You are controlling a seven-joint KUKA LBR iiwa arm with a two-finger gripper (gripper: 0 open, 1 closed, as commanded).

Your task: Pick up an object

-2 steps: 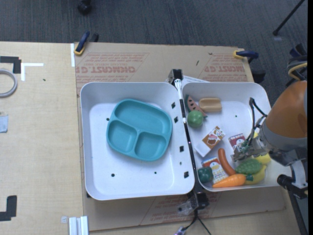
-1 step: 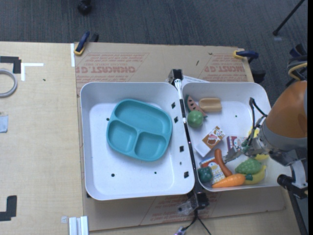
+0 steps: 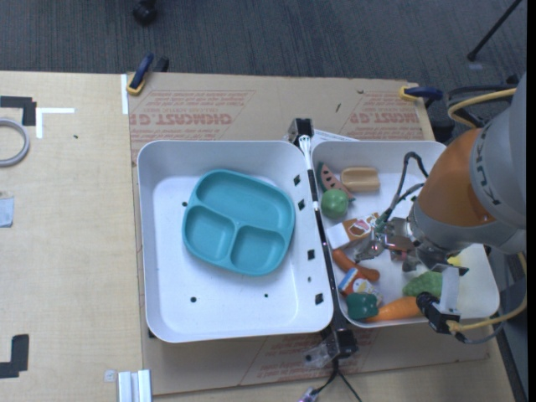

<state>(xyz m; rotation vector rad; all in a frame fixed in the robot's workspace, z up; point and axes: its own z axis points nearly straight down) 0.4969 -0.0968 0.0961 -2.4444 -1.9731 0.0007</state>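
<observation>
My gripper (image 3: 373, 247) reaches down into the right bin (image 3: 469, 287) from the right, low among a pile of toy food. Right by its tips lie a red and white item (image 3: 360, 226) and an orange-red piece (image 3: 350, 262). A green ball (image 3: 335, 203), a watermelon slice (image 3: 328, 178) and a tan bread piece (image 3: 360, 177) sit toward the bin's far side. Along the near side are an orange carrot (image 3: 398, 310), a dark green item (image 3: 362, 306) and a light green piece (image 3: 423, 284). The grey arm with its orange band (image 3: 448, 182) hides the bin's right half.
The left bin (image 3: 167, 291) holds a teal divided plate (image 3: 239, 222). Both bins rest on cardboard (image 3: 218, 111) over the wooden bench. A blue clamp (image 3: 140, 71) sits at the cardboard's far left corner. Cables (image 3: 331, 367) run off the near edge.
</observation>
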